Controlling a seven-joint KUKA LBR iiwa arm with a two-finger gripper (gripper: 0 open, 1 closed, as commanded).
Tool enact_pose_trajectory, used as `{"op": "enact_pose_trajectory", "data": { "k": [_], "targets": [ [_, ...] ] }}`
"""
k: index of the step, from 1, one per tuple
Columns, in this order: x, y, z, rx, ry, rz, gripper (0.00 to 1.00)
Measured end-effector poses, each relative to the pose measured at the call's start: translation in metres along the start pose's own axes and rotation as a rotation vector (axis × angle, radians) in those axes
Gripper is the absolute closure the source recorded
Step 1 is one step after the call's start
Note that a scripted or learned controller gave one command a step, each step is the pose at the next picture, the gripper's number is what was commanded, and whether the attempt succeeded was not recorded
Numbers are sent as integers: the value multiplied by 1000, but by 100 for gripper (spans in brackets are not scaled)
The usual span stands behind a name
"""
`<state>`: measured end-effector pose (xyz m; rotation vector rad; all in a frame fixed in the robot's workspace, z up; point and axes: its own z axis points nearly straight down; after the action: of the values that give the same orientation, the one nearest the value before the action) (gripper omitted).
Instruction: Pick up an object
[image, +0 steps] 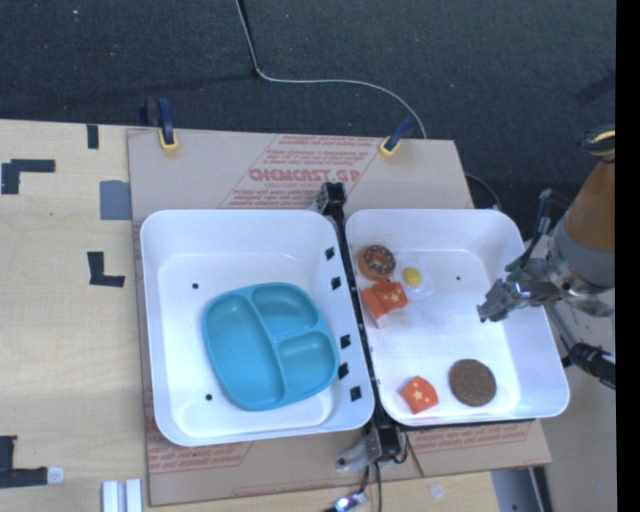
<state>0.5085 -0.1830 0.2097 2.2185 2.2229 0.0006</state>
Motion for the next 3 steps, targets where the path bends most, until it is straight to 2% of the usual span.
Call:
{"op": "enact_pose_trajectory", "data": {
  "k": [1, 2, 3],
  "targets": [
    [-1, 5, -63, -4, -2, 0, 100],
    [-1, 5, -62, 2, 0, 1, 100],
    [51, 26, -65, 1, 1, -4, 100]
  ]
}}
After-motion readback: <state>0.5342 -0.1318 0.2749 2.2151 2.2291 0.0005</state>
